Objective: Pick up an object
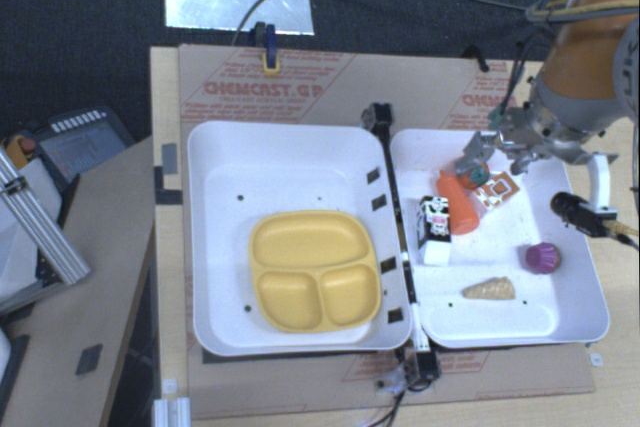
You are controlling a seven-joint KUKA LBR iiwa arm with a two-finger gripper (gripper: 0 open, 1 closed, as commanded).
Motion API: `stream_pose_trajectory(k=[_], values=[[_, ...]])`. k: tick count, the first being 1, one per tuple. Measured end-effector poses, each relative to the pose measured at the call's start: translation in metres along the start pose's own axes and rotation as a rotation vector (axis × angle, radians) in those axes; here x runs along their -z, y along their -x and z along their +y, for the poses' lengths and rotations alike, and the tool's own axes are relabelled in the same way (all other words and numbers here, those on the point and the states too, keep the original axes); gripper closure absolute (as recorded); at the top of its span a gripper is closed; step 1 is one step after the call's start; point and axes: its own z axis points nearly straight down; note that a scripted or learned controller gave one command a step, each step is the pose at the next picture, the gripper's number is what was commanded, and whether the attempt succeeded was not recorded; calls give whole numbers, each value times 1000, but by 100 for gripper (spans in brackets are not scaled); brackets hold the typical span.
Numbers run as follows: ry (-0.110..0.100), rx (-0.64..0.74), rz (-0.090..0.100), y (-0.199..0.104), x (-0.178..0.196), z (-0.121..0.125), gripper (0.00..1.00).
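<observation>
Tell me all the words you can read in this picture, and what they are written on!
"CHEMCAST GP", in red letters on the brown board under the bins; the last letters are blurry, so I am not sure of them.
More red print on that board, near the right bin: too blurred to read.

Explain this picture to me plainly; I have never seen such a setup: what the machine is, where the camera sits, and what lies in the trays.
One fixed camera looks down at a slant on a bench with two shallow white bins. The grey and orange machine on the right is a robot arm; its gripper hangs over the right bin. That bin holds an orange piece, a small black-and-white block, a purple item and a tan wedge. The left bin holds a yellow divided tray. I cannot tell whether anything is gripped.
</observation>
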Motion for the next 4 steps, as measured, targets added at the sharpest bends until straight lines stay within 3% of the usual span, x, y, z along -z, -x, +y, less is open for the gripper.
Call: stream_pose_trajectory(k=[2,3,4], values=[[-2,-2,0,-8,-90,-8,0],[17,-1,-1,-8,-116,-2,0],[36,-3,-8,-5,-101,3,100]])
